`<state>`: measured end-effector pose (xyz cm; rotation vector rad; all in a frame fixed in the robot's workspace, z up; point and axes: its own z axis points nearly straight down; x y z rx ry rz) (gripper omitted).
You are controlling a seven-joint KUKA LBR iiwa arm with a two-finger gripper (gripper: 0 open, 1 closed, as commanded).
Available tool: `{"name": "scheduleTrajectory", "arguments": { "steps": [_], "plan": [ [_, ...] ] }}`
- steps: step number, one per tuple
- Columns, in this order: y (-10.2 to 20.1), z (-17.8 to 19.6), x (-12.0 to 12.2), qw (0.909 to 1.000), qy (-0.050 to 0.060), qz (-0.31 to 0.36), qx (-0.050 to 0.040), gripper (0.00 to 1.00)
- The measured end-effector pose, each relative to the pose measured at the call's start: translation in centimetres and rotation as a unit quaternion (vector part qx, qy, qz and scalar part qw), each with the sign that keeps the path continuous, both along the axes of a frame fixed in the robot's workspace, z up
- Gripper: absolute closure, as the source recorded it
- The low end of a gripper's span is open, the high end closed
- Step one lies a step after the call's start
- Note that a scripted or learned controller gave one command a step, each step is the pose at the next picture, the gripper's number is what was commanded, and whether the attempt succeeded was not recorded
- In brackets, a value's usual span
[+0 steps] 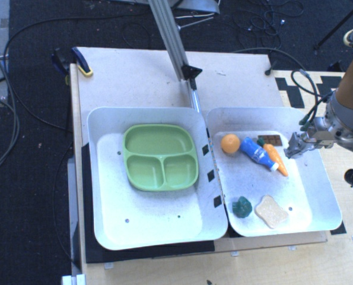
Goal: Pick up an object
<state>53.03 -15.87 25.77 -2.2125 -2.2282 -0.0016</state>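
**Two bins, gripper low over right bin's far-right side, nothing visibly held**

Two shallow white bins sit side by side on the bench. Left white bin holds a pale green plastic divided tray, three compartments, lying flat near the bin's middle.

Right white bin holds the loose items:
- small orange ball, upper left of the bin, just beside the bottle's blue end
- blue plastic bottle with white cap, lying on its side, slanted, cap end pointing down-right
- orange toy carrot, lying along the bottle's right side, touching or nearly so
- brown chocolate-bar-like block, flat, just above the bottle and carrot
- dark green lumpy toy, near the front-left corner
- tan slice of toy bread, just right of the green toy, apart from it

Grey arm with orange band comes in from the right. Two-finger gripper sits at the right bin's right side, tip pointing left toward the carrot and bottle, near them. Contact with the carrot: unclear. Finger state: can't tell, too small and blurred. No object seen between them.

Grey metal pole slants down from the top to the gap between the bins. Black cables lie on the dark floor on the left.
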Motion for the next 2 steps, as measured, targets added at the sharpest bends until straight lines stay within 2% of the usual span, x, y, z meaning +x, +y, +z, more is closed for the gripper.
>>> {"name": "scheduleTrajectory", "arguments": {
  "steps": [1, 2],
  "plan": [
    [4.6, -1.3, 1.9, 1.0, 0.0, 0.0, -0.0002, 1.0],
    [10.2, -0.8, 2.8, 1.0, -0.001, 0.001, -0.0001, 1.0]
  ]
}}
